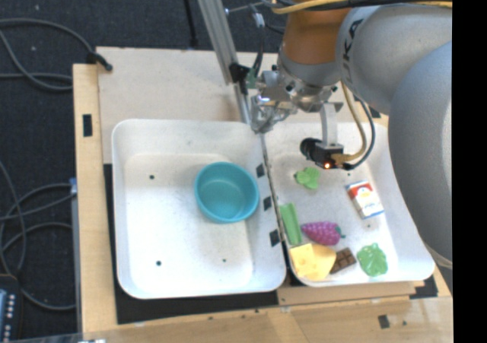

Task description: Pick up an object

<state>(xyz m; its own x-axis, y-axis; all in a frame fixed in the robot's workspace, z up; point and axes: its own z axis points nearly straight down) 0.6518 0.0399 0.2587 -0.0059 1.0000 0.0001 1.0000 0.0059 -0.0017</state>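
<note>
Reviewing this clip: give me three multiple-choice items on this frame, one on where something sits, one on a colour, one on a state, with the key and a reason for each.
1. Where is the round blue plastic bowl?
A. in the left white bin
B. in the right white bin
C. on the bare bench

2. What colour is the toy grape bunch?
A. orange
B. purple
C. white

3. How does the bowl stand?
A. upside down
B. on its side
C. upright, mouth up

Key: 1 A, the bowl lies inside the left white bin, apart from the toys in the right white bin. 2 B, the grapes are purple, beside the yellow cheese wedge. 3 C, its hollow inside faces the camera.
</note>
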